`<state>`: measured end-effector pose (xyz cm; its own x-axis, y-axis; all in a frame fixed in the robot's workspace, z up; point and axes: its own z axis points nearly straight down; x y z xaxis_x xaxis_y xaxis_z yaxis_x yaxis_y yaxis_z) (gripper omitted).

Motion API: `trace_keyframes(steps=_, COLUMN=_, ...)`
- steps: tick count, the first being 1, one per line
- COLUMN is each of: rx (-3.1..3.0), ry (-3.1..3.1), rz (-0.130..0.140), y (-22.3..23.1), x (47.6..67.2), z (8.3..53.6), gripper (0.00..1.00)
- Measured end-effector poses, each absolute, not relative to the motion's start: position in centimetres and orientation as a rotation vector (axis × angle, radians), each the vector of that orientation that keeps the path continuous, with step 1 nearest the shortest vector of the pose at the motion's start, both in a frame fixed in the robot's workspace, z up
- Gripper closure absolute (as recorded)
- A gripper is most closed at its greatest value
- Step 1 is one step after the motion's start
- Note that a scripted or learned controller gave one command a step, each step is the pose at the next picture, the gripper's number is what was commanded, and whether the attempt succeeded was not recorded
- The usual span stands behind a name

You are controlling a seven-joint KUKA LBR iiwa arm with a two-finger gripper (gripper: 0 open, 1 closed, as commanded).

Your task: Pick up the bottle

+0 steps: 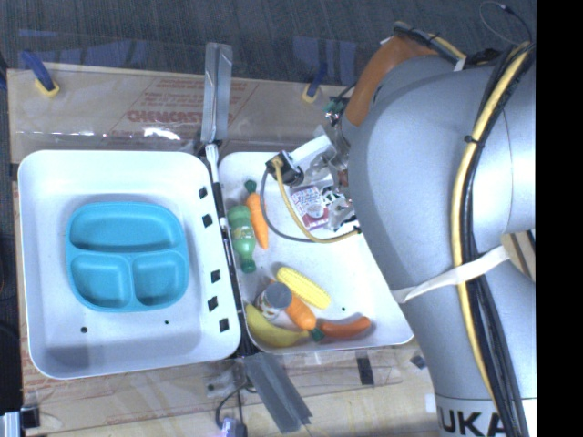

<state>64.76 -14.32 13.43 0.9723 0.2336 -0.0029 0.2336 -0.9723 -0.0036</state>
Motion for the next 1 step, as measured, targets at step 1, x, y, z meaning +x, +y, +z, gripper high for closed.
trace_keyframes(steps=1, rx=-3.120, ry=-0.329, rz=0.010, y=-9.05, x=62.09, z=9.06, gripper=0.00)
